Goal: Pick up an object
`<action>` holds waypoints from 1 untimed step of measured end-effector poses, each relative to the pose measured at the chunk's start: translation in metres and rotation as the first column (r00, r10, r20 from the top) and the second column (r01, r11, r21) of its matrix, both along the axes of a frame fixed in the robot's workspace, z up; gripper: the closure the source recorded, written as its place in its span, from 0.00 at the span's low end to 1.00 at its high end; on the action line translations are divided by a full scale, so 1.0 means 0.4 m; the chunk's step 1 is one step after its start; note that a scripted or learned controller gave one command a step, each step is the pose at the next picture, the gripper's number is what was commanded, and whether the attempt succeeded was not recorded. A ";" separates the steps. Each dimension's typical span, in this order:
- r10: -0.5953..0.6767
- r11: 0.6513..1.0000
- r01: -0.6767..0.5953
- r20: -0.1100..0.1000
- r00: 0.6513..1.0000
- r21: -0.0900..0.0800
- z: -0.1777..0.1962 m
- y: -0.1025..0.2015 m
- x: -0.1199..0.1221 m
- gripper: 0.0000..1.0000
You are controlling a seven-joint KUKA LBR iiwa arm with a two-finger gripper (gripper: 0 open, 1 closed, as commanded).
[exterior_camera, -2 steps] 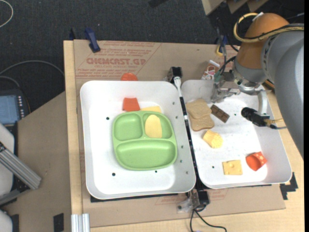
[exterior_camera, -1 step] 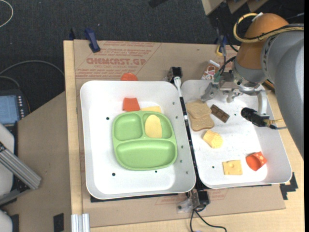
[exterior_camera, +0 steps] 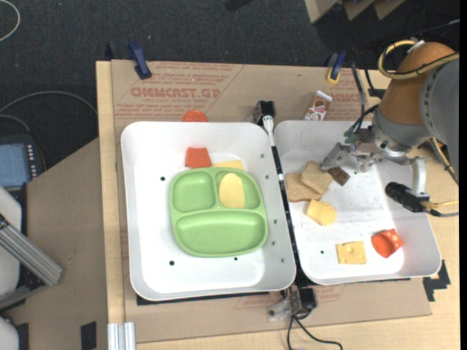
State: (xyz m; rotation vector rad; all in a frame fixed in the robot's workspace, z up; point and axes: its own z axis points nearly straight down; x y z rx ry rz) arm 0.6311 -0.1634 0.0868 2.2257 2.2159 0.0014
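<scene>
My gripper (exterior_camera: 344,160) hangs low over the upper middle of the right bin (exterior_camera: 412,262), its tip pointing left. A small dark brown piece (exterior_camera: 338,176) lies right at its tip; whether it is held cannot be made out. Just left of it are tan bread-like slices (exterior_camera: 306,183), overlapping. Below them lie a pale yellow wedge (exterior_camera: 321,212), a flat yellow square (exterior_camera: 351,252) and a red-orange lump (exterior_camera: 386,243).
The left bin (exterior_camera: 146,195) holds a green divided plate (exterior_camera: 219,248) with a yellow item (exterior_camera: 232,190) in its upper right compartment, and a red block (exterior_camera: 198,157) behind it. A small carton (exterior_camera: 318,106) and an orange disc (exterior_camera: 194,116) lie on the board behind the bins.
</scene>
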 end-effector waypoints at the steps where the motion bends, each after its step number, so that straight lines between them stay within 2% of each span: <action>1: 0.005 1.000 -0.005 0.004 1.000 -0.003 0.028 0.003 0.005 1.00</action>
